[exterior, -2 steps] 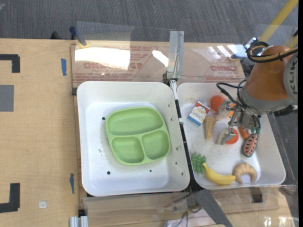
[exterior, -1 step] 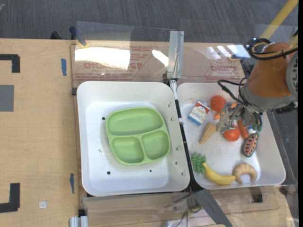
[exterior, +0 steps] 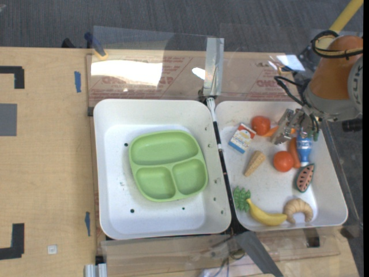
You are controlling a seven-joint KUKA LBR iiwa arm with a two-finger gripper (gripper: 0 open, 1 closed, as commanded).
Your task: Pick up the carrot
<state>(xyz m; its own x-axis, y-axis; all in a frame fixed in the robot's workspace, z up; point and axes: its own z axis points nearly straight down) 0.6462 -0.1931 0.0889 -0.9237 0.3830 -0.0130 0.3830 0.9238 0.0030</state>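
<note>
Camera view: the carrot (exterior: pixel 293 150) lies in the right bin (exterior: pixel 337 212), its long axis roughly upright, largely hidden beside the bottle (exterior: pixel 304 146). The claw (exterior: pixel 286 130) hovers just left above it; its state I cannot tell.

Robotics lab test bench.
Plywood bench (exterior: pixel 40 172) with black tape markers at frame left, two white bins (exterior: pixel 109 154) at centre, clear acrylic panel (exterior: pixel 150 62) behind, grey carpet (exterior: pixel 173 4) across the top, toy food (exterior: pixel 271 215) at lower right.
</note>
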